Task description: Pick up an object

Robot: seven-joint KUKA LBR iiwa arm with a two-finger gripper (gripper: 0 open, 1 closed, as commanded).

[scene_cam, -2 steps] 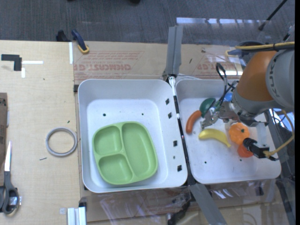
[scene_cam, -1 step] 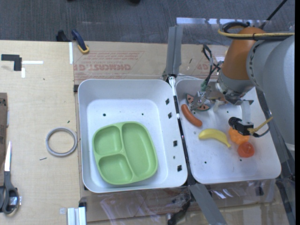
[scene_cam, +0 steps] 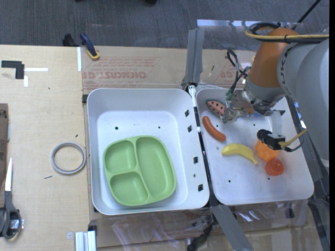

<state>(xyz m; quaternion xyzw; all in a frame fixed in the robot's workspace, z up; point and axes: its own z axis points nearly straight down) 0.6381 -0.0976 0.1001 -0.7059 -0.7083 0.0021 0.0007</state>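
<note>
The right bin [scene_cam: 272, 190] holds several toy foods. A red sausage [scene_cam: 213, 128] lies near its left wall, with a yellow banana [scene_cam: 239, 152] just below it. A pink-red slice [scene_cam: 215, 106] sits at the bin's far left corner. An orange piece [scene_cam: 265, 152] and a red-orange tomato [scene_cam: 275, 167] rest at the right. My gripper [scene_cam: 229, 115] hangs low over the far part of this bin, just right of the slice and above the sausage's upper end. Nothing shows between its tips.
The left bin [scene_cam: 99, 119] carries a green divided plate [scene_cam: 139, 169]. On the bench to the left lie a grey tape ring [scene_cam: 68, 157] and scissors [scene_cam: 8, 218]. A blue-handled clamp [scene_cam: 90, 47] lies at the back.
</note>
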